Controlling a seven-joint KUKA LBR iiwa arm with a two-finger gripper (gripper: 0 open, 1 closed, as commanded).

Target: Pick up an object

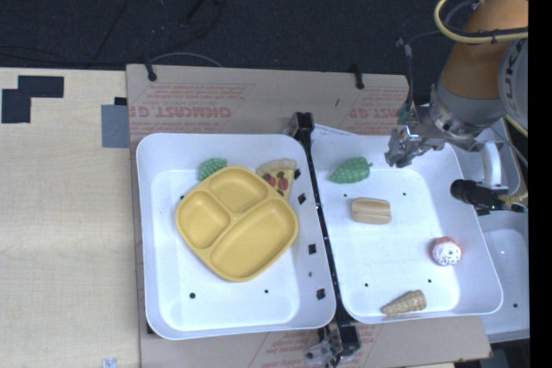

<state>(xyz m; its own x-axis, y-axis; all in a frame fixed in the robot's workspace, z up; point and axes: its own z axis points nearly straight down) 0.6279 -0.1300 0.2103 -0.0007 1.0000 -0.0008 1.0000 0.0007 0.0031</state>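
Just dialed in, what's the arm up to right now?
The gripper sits over the far edge of the right bin, near the green toy, with nothing seen between its fingers. A bread roll, a red-and-white ball and a cone lie in that bin. The left bin holds a yellow tray.

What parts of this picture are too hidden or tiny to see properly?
- Pizza slice, camera view: the yellow tray covers its lower part.
- Small green toy in the left bin: partly behind the same tray.
- The hand: small and dark at the right bin's top edge, so its shape is unclear.
- Arm: cut off at the right edge.
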